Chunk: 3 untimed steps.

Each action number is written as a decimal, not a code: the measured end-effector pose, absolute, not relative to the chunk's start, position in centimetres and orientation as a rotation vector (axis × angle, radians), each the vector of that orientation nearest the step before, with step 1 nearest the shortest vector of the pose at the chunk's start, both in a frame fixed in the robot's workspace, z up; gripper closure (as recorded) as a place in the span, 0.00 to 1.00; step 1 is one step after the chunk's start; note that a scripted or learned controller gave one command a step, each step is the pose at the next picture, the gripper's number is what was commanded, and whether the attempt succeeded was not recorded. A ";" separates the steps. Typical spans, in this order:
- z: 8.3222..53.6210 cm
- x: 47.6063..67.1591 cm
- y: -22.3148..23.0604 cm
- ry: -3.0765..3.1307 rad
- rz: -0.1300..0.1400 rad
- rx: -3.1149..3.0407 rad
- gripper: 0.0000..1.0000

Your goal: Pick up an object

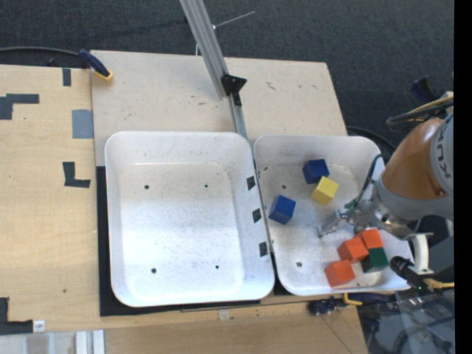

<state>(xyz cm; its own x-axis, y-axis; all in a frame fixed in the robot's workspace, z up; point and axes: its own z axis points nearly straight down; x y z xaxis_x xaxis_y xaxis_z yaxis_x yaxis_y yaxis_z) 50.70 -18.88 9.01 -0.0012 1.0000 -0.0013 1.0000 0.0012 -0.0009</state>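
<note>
we judge the yellow cube (324, 190) light and rigid; grip its flat opposite faces. the gripper (335, 223) jaw state we cannot tell.

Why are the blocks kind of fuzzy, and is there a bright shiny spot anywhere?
In the camera view, the whole picture is soft and grainy, so the small yellow cube and the two blue cubes have fuzzy edges; the left white plastic bin looks bright but not glaring; the metal gripper is blurry too.
</note>
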 end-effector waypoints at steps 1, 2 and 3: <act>10.1 50.7 -18.8 2.225 -0.002 2.222 1.00; 16.1 50.6 -18.0 2.221 0.003 2.217 1.00; 21.1 51.6 -18.3 2.220 0.003 2.217 1.00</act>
<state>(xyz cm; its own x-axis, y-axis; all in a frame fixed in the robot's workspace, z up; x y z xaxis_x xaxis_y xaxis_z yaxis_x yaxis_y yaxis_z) 51.65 -18.25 21.09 -0.0017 1.0000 -0.0018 1.0000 0.0017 0.0042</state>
